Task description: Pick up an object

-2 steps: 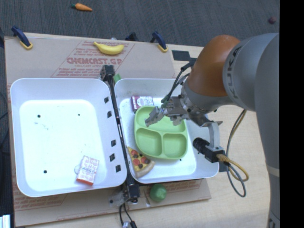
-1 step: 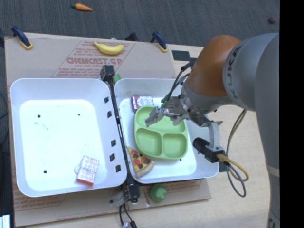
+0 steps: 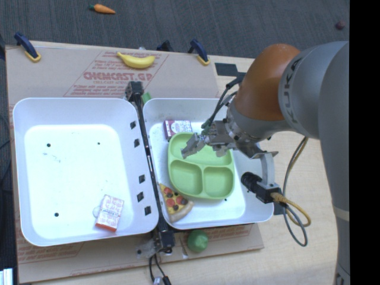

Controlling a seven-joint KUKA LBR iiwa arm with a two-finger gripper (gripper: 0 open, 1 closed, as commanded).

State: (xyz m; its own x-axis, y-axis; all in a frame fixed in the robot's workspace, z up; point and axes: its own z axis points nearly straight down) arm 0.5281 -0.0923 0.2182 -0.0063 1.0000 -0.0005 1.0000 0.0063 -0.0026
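The grey arm with its orange band (image 3: 270, 82) reaches in from the right over the right-hand shallow white bin (image 3: 252, 209). Its two-finger gripper (image 3: 193, 146) hangs above the far left part of a light green plastic tray with three compartments (image 3: 200, 174). The fingers (image 3: 189, 149) look slightly parted, with nothing seen between them.

The green tray fills most of the right bin, leaving only narrow strips of bare floor along the near and right walls. A small purple and white carton (image 3: 177, 127) lies at the tray's far left corner, just beside the gripper; its printing is too small to read. A toy pizza slice (image 3: 175, 203) sits in the near left corner, touching the tray's near edge.

The left-hand white bin (image 3: 29, 159) has wide open floor; a small red and white box (image 3: 109, 212) lies near its near right corner, close to the black divider (image 3: 144, 159) between the bins. Its label cannot be read.

The bins rest on a cardboard sheet (image 3: 71, 70) printed in red with "CHEMCAST GP". A yellow toy banana (image 3: 136, 59) lies on it beyond the bins, and a green ball (image 3: 197, 240) sits just past the right bin's near rim. An orange toy carrot (image 3: 103, 8) lies on the far grey floor.
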